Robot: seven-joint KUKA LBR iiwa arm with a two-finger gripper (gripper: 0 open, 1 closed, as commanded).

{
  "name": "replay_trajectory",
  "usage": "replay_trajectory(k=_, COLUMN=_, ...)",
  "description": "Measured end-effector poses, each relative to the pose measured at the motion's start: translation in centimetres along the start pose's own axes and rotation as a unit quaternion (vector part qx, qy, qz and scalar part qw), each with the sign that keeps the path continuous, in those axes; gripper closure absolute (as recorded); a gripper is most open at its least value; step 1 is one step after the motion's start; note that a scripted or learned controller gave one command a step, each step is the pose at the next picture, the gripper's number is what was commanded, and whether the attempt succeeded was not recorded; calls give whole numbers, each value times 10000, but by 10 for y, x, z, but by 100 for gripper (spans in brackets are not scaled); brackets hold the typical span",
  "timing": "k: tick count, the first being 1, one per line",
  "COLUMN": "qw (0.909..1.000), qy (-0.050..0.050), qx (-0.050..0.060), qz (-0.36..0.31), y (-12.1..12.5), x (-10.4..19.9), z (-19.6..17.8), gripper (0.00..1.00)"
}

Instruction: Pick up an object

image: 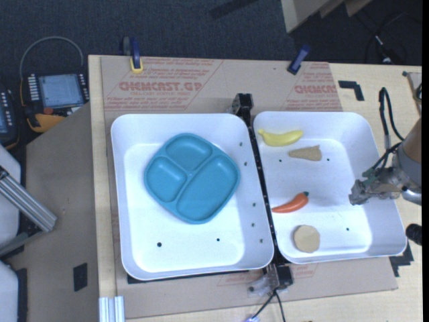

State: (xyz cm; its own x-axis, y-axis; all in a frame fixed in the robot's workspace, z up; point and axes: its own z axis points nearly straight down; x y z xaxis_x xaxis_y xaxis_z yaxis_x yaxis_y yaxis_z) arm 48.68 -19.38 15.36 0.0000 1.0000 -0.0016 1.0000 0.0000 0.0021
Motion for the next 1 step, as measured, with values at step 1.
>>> replay_trajectory(k=1, qw=10000, qy=-5, qx=-15, qz=-7, y=-4, x=7, z=-47, gripper=100)
